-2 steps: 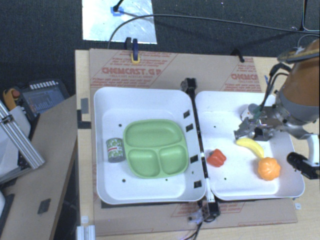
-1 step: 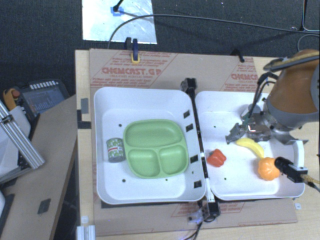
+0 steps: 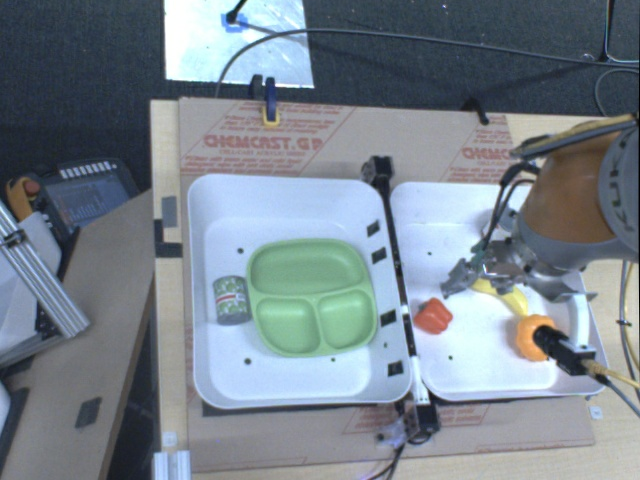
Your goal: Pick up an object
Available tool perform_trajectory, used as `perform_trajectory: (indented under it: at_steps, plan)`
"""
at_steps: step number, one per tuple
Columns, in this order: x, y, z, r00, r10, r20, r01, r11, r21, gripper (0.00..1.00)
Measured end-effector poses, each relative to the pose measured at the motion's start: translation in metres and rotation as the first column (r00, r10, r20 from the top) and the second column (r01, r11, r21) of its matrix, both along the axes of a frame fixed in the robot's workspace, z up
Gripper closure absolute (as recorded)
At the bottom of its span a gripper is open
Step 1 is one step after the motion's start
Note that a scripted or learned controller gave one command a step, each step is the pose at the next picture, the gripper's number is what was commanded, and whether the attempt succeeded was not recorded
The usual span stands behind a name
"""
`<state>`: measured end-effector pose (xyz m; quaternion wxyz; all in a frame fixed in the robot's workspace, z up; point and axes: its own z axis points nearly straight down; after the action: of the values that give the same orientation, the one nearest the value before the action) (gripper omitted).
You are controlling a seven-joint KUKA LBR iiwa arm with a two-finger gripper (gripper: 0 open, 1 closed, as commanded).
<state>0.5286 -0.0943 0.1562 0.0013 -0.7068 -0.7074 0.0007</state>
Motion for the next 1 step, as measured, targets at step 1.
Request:
perform_trajectory:
  at_steps: [1]
  plan:
    - [-0.0003, -0.0107, -0.0542, 1.000, -0.001, 0.003, 0.001, 1.000, -0.002, 0.00]
